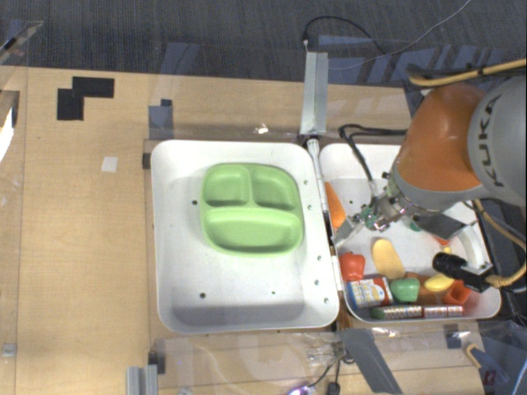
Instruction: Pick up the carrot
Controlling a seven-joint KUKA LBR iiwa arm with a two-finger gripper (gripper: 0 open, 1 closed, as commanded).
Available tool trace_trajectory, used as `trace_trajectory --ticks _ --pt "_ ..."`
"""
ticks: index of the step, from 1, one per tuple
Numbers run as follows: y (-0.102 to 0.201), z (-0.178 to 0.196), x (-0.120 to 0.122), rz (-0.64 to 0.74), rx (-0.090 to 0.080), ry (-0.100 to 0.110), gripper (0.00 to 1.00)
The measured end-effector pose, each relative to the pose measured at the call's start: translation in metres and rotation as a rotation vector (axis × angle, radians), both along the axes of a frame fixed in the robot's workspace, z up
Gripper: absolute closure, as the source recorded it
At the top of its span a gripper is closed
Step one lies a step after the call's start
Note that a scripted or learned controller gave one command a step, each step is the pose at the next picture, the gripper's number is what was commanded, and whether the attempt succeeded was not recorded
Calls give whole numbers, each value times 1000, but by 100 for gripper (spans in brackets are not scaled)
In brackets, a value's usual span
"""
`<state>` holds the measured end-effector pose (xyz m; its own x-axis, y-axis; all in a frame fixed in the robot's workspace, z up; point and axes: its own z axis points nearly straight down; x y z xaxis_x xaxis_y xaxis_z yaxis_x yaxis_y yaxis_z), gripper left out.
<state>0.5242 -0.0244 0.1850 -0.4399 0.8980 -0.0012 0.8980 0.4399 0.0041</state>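
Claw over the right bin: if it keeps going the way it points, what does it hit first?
Probably the carrot against the right bin's left wall; the claw points down-left toward it, though depth is unclear.

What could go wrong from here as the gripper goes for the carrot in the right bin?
1. The carrot lies tight against the right bin's left wall, so a finger may hit the wall rather than get behind it.
2. The gripper sits to the carrot's right, near the yellow piece and red pepper; it could close on or nudge those.
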Motion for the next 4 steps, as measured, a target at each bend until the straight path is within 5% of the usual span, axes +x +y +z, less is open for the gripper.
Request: trace_trajectory --ticks 1,2,3,4 --pt "-28 40 23 -161 0 -1 0" --pt "-31 0 31 -52 -1 0 0" --pt "-105 -40 -1 64 -2 0 0" --pt "-102 -95 30 281 -4 -8 0"
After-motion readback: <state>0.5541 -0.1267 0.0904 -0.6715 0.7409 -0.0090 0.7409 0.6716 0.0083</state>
